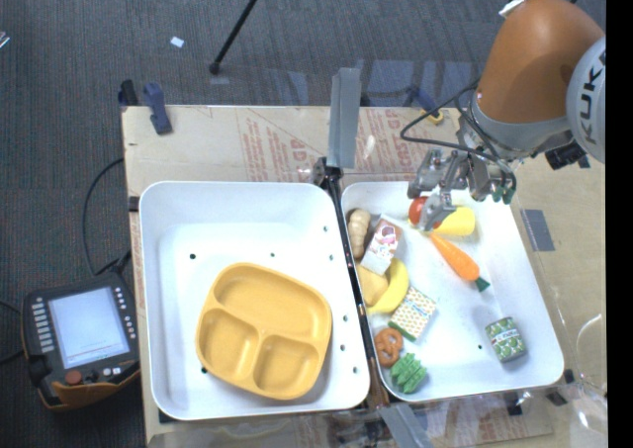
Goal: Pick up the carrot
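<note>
Orange carrot lies slantwise in the right bin (green end lower right). Gripper hovers just above-left; its grasp state is unclear.

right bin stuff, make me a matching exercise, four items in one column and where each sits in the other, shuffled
Items
1. carrot
2. banana
3. green can
4. pretzel

Places
A. near the bin's right wall, towards the front
B. by the divider, just above the green leafy toy
C. middle of the bin, lying at a slant below the hand
D. left of the carrot, below the small carton

Pairs: 1-C, 2-D, 3-A, 4-B
</note>
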You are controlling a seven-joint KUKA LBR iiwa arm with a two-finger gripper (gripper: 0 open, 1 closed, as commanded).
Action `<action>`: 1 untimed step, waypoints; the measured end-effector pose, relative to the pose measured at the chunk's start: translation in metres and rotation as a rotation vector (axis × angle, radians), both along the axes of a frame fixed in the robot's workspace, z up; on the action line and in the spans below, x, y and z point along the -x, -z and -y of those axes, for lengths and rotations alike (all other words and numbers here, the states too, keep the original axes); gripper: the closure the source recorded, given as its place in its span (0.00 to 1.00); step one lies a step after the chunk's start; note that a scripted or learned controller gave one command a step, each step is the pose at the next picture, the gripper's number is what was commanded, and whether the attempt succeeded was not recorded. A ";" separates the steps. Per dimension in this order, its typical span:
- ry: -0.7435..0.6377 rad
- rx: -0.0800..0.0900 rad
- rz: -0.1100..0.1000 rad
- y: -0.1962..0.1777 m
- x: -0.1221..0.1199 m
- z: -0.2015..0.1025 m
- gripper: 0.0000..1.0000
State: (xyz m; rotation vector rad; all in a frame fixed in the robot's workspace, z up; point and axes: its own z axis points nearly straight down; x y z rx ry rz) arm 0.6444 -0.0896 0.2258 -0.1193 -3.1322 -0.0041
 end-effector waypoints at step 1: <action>-0.264 -0.004 -0.004 0.100 0.052 0.055 1.00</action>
